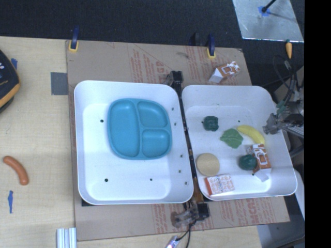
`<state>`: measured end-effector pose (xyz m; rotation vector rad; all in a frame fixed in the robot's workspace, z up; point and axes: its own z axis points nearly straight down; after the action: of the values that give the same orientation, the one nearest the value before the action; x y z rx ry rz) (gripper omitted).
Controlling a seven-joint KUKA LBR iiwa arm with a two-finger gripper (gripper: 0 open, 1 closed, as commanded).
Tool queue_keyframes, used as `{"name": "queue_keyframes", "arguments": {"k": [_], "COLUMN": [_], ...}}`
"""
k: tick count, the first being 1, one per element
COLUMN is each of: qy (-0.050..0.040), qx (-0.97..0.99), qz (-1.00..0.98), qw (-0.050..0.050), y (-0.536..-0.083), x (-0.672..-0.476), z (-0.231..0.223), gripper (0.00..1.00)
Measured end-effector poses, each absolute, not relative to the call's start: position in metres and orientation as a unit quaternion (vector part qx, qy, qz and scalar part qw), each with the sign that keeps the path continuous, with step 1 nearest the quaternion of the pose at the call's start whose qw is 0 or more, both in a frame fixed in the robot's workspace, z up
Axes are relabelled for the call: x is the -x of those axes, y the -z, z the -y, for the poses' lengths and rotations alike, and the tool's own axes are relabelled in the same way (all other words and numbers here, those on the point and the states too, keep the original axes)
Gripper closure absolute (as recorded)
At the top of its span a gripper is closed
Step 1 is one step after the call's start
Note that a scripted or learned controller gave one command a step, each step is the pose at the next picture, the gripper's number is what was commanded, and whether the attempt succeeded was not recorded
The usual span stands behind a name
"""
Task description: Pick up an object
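The two-finger gripper (279,119) is seen at the right rim of the right-hand shallow white bin (235,98), partly cut off at the view's edge; whether it is open or shut cannot be told, and nothing is seen held by it. The nearest object is a yellow plastic banana (251,133), lying just inside the bin to the gripper's left and a little below it. Touching the banana's left end is a flat green leaf-shaped piece (231,138). Further left, near the bin's middle, a small dark green lump (210,122) lies apart. Below the banana, a dark green rounded object (247,162) is set against a small orange and white carton (261,156) near the right wall. A tan round disc (208,164) and a red and white packet (220,184) are found toward the bin's front left corner. The bin's upper part is bare. The left-hand white bin (88,138) carries a light blue sectioned plastic plate (138,128), with bare floor around it
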<state>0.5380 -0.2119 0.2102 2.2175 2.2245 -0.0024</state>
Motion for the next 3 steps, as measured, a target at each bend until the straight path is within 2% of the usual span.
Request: {"name": "queue_keyframes", "arguments": {"k": [1, 2, 3], "qy": [0.0009, 0.0014, 0.0006], "qx": [-0.706, -0.705, -0.705], "qz": [-0.708, -0.709, -0.709], "qw": [0.0, -0.001, -0.001], "y": [-0.21, -0.091, -0.092], "x": [-0.538, -0.519, -0.567], "z": [0.211, 0.212, 0.195], "gripper": [0.0, 0.0, 0.0]}}
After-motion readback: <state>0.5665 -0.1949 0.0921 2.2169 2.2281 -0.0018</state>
